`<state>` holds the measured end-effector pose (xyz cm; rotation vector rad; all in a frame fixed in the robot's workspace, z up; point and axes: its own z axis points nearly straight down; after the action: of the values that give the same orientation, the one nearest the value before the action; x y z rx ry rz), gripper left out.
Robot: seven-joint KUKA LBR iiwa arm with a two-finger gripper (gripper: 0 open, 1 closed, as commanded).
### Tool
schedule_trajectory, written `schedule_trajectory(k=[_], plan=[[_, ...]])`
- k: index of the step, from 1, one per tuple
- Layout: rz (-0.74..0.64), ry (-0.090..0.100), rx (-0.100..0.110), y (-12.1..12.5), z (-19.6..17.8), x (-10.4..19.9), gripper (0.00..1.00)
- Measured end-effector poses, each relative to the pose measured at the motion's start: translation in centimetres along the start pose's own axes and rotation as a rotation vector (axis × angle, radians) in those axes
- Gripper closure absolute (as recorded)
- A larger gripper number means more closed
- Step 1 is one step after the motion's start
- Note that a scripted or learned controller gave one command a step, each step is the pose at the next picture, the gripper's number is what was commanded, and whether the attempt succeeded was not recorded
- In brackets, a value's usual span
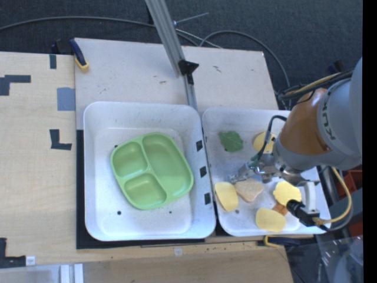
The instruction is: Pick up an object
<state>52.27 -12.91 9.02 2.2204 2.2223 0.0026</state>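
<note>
Objects for picking lie in the right bin [212, 158], in the lower right of the frame: a green lump [231, 141] near its upper left, a yellow piece [226, 196] low on its left side, a pale tan piece [250, 190] just beside that, another yellow piece [270, 219] near the bottom edge, one more yellow piece [287, 190] to the right, and a yellow bit [260, 140] peeking out beside the arm's wrist. The arm [318, 122] comes in from the right edge, grey with an orange band, and bends down over this bin. Its hand [252, 171] sits low in the middle of the bin, right above the tan piece and close to the left yellow one. The metal parts there are small and tangled together, so I cannot tell how far apart the hand is set or whether it has hold of anything.

The left bin [94, 158] fills the middle of the frame and carries a green divided tray [152, 170], lying flat and turned at a slant. Both bins rest on the table [129, 69], whose pale top shows above them. A grey metal pole [165, 25] slants down from the top centre toward the gap between the bins. A small blue and yellow clamp [79, 54] sits at the table's upper left corner.
</note>
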Motion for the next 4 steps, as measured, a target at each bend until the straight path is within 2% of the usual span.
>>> schedule_trajectory(k=[1, 3, 4], plan=[[-0.002, -0.001, -0.005, 0.2, -1.2, 0.0, 1.00], [-0.001, -0.002, -0.002, -0.3, -10.4, -1.0, 1.00], [0.000, -0.002, 0.001, -0.8, -16.2, -1.0, 1.00]])
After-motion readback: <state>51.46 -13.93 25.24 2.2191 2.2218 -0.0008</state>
